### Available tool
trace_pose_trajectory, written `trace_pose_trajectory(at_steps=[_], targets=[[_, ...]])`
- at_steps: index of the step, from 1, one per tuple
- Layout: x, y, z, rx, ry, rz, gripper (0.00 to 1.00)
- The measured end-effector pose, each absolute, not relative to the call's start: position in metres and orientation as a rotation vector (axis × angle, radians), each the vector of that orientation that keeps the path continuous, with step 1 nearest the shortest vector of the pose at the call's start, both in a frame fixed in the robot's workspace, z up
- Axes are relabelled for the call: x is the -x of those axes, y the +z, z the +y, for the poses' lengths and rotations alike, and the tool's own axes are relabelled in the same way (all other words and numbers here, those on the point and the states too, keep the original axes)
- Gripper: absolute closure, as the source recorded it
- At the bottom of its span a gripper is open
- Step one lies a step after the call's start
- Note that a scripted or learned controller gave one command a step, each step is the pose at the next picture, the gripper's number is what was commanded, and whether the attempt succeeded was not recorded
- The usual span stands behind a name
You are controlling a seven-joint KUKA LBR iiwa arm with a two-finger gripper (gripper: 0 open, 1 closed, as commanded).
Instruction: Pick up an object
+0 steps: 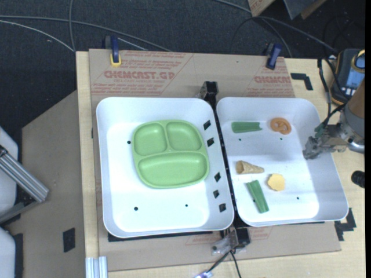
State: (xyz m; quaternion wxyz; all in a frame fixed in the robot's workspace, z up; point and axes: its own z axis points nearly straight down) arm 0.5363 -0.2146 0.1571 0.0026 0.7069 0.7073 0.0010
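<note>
Dark carpet surrounds the cardboard-topped bench point(145, 68); two white bins point(116, 201) atop; pincer point(316, 145) spread unclear.

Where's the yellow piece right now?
The yellow piece lies in the right bin, toward its near side, just right of the tan wedge and the lower green stick, below the orange item.

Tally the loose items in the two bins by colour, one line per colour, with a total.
Green: 3, the divided plate in the left bin, plus the upper stick and lower stick in the right bin
Orange: 1, the round piece
Tan: 1, the wedge
Yellow: 1, the chunk
Total: 6
</note>
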Motion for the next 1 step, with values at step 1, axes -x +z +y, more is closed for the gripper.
trace_pose_trajectory(at_steps=[1], targets=[[-0.5428,0.2022,-0.2150,-2.216,0.005,2.218,1.00]])
